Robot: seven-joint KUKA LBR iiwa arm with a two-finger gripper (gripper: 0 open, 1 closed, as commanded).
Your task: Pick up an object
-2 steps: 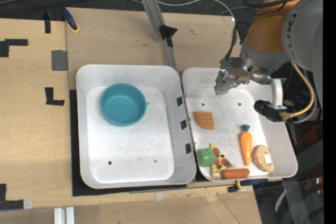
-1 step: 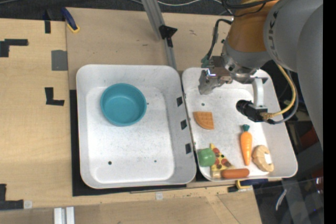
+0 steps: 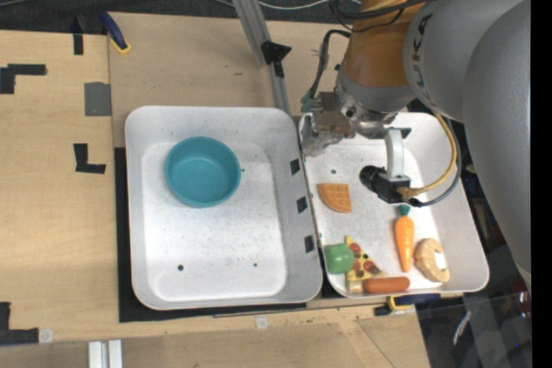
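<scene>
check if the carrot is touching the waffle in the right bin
Apart. The camera view shows bare white bin floor between the carrot and the waffle, which lies up and to its left.

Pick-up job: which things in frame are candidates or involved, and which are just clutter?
In play:
- tool, at the right bin's upper-left corner
- right bin
- waffle piece
- carrot
- green toy
- sausage
- tan pastry-like toy

Lying about:
- left bin
- teal bowl in it, away from the tool
- metal pole
- black tape marks on the bench
</scene>
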